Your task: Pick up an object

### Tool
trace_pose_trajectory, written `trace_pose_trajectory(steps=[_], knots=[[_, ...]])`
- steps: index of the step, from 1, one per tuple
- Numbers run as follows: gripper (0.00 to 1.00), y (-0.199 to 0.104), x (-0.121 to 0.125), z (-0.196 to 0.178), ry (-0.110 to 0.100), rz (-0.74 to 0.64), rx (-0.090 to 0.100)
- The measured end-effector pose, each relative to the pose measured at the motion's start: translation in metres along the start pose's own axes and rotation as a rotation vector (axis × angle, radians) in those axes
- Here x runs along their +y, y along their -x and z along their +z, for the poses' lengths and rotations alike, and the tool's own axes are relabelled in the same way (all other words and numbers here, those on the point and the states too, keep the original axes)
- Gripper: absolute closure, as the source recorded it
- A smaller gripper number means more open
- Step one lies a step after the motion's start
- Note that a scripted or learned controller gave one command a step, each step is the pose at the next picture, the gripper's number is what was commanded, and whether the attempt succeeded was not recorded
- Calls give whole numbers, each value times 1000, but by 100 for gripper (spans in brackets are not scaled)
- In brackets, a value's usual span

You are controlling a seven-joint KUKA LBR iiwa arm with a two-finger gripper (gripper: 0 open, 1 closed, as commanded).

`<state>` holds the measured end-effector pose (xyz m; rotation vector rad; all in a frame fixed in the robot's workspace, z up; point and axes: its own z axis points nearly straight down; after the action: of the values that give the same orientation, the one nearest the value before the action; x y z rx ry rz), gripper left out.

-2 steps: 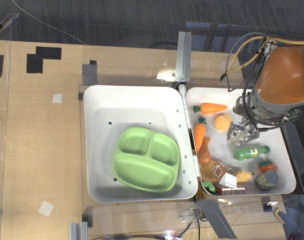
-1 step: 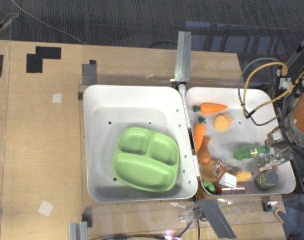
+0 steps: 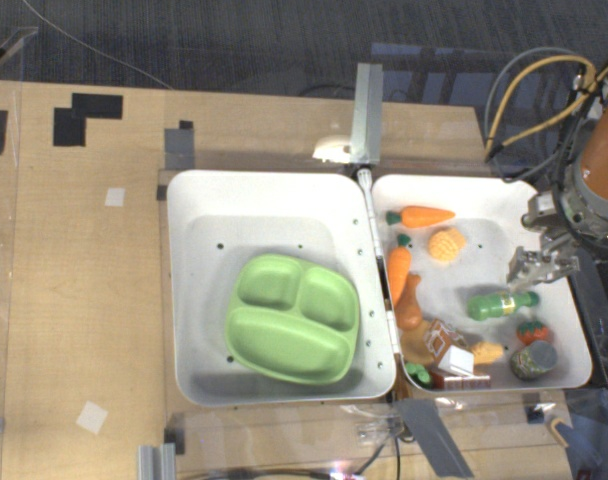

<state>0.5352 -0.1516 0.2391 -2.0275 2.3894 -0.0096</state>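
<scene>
Right now we are looking down on two white bins side by side, and the action sits at the right of the frame. The left bin [image 3: 189, 218] carries a green divided plate [image 3: 294, 318], three compartments, lying flat toward the bin's lower middle. The right bin [image 3: 484, 193] is the crowded one.

Up at its top edge we see a toy carrot [image 3: 426, 216] lying sideways, and just below it a knobbly yellow-orange fruit [image 3: 445, 245]. Down the left wall runs a second carrot [image 3: 398, 271], upright in the frame, with an orange-brown bottle shape [image 3: 411, 306] just beneath it. At the lower edge there is a small cluster: a brown and white carton [image 3: 446, 350], a yellow piece [image 3: 487, 352] beside it, a dark round object [image 3: 533, 360] in the lower right corner, and a small red piece [image 3: 530, 330] just above that.

The arm [image 3: 599, 173] comes in from the right edge, and its gripper [image 3: 536, 268] hangs over the right side of that bin. We see the fingers spread a little, with nothing between them. Directly below the fingertips lies a green bottle [image 3: 502, 304] on its side, yellow cap pointing right, resting on the bin floor; we cannot tell whether the tips touch it.
</scene>
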Motion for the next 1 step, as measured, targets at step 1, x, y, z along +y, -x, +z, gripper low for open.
trace_pose_trajectory(steps=[1], knots=[[100,72,-16,-24,1,217,-2]])
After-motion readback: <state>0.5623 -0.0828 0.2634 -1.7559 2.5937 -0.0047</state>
